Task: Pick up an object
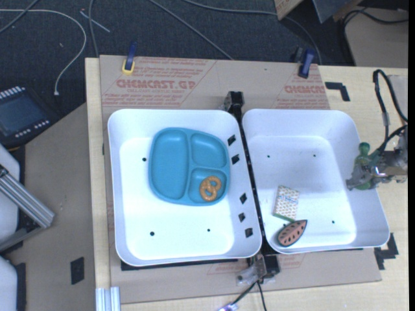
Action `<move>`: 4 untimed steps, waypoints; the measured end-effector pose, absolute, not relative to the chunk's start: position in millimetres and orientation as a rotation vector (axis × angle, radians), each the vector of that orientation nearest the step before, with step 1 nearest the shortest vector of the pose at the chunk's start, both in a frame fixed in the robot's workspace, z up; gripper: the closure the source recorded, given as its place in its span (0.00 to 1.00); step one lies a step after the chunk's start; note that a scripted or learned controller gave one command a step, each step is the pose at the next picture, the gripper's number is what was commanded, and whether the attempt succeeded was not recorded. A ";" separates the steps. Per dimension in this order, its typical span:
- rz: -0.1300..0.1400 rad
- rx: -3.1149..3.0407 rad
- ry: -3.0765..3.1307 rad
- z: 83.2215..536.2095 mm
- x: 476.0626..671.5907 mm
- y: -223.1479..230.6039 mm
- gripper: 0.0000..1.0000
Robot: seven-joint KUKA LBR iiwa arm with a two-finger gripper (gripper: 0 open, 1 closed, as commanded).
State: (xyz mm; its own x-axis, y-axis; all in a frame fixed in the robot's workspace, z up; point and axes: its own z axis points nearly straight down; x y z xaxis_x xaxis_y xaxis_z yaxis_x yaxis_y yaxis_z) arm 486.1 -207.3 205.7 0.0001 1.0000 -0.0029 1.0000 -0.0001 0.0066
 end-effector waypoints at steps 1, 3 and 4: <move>0.004 2.215 2.218 268.7 487.5 -212.9 1.00; 0.003 2.215 2.231 261.5 518.4 -105.1 1.00; -0.001 2.219 2.230 242.7 521.7 -53.7 1.00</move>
